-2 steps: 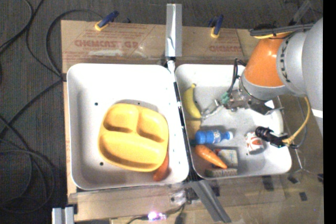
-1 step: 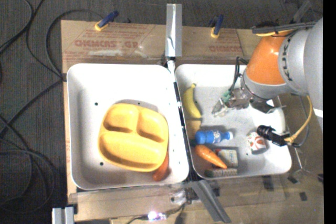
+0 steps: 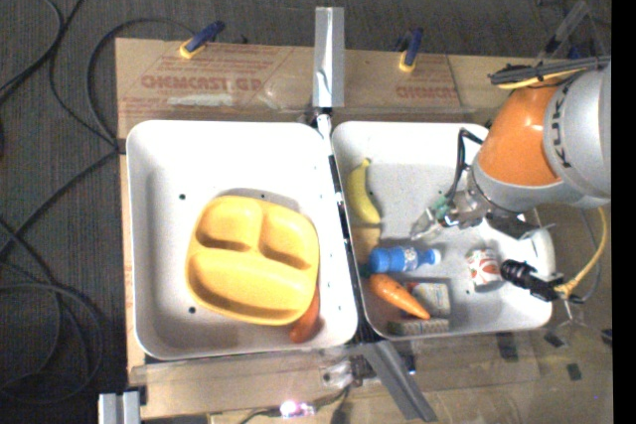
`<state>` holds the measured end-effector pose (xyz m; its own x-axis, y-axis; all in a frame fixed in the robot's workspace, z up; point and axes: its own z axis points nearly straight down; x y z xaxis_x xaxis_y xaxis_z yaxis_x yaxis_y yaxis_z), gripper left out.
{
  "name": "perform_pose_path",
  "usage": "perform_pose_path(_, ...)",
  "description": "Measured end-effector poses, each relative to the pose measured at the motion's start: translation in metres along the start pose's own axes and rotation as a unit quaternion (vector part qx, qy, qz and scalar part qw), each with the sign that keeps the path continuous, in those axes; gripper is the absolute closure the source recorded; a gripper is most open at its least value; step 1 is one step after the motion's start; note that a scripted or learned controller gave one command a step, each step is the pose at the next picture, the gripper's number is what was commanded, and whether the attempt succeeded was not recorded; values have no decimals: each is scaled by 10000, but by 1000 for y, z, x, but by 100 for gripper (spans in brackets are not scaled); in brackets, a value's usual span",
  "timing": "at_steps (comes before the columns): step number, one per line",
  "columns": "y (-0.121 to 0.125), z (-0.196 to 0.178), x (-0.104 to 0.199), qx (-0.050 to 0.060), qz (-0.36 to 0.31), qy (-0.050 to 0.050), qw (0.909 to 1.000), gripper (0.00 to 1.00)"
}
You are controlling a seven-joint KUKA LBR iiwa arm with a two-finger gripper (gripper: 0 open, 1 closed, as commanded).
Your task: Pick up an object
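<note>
My gripper point(image 3: 438, 217) hangs over the middle of the right bin point(image 3: 412, 146), under the grey arm with its orange band. Just in front of it a blue bottle point(image 3: 402, 259) with a white label lies on its side. A yellow banana point(image 3: 364, 195) lies along the bin's left wall, to the gripper's left. An orange carrot point(image 3: 398, 296) rests near the front wall, beside a small dark flat packet point(image 3: 425, 310). A red and white can point(image 3: 484, 266) sits to the gripper's front right. Nothing shows in the gripper's grasp.
The left bin point(image 3: 149, 213) holds a large yellow divided plate point(image 3: 256, 258) with a reddish-orange object point(image 3: 307, 323) poking out under its front right corner. A ridge point(image 3: 340, 223) separates the two bins. Cardboard and clamps lie behind them.
</note>
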<state>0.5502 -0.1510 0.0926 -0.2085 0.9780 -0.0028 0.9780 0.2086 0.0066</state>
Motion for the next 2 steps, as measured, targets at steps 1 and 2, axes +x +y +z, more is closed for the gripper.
perform_pose_path(1, -1, 2, 0, 16, -2, 6, 10000, 0)
perform_pose_path(2, -34, 2, 10, -48, 155, -27, 9999, 0)
